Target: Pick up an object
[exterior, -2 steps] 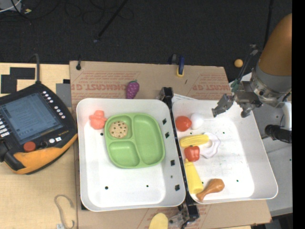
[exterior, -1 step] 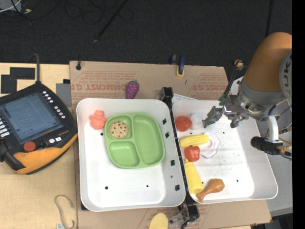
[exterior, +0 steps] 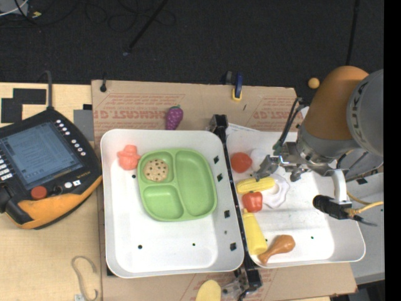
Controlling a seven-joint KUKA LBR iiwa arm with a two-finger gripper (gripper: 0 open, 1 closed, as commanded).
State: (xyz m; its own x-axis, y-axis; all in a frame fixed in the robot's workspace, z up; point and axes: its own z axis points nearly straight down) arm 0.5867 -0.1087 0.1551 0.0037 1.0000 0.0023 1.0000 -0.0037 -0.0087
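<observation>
Nearest my view, a yellow toy [exterior: 208, 290] lies on the table just below the bins. I see the jaws [exterior: 270, 166] low in the right bin [exterior: 341, 243], right above the corn cob [exterior: 255, 185]; I cannot tell if they're apart or together. Crowding them: an orange ball [exterior: 240, 162], white cloth [exterior: 278, 192], red pepper [exterior: 252, 201], yellow bottle [exterior: 254, 232] and drumstick [exterior: 277, 247]. Over in the left bin [exterior: 169, 249], a green divided plate [exterior: 178, 184] carries a cookie [exterior: 155, 168], pink toy [exterior: 128, 157] beside it.
</observation>
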